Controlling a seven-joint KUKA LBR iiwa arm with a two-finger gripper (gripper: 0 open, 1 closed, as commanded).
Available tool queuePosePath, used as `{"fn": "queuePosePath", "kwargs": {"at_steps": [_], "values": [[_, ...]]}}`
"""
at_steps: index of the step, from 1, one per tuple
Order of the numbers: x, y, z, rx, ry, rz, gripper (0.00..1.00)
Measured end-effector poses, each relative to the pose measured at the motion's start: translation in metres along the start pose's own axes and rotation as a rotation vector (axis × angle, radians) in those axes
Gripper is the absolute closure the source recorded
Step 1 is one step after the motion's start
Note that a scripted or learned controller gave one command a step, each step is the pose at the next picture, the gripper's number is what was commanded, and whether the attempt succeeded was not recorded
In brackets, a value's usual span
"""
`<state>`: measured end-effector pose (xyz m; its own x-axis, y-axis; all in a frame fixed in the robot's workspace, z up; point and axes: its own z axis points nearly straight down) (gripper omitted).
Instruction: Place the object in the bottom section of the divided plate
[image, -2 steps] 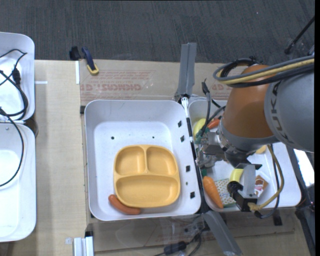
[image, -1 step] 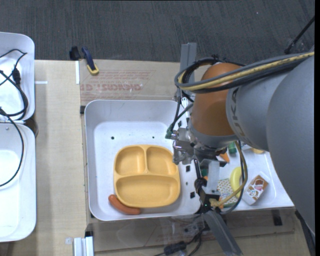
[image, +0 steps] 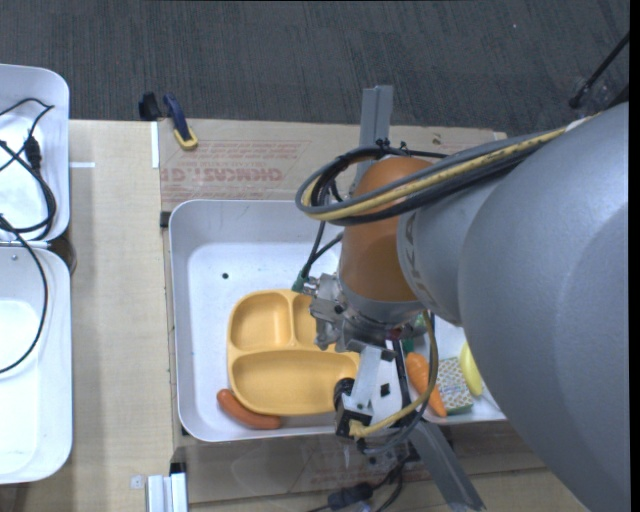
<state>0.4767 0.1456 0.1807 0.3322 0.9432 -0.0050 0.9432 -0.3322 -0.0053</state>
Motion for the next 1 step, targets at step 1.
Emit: {"fn": "queuePosePath", "kwargs": {"at_steps": [1], "values": [[-0.0655,0.0234,-0.0175,-0.001,0.001,-0.017,1.00]]}}
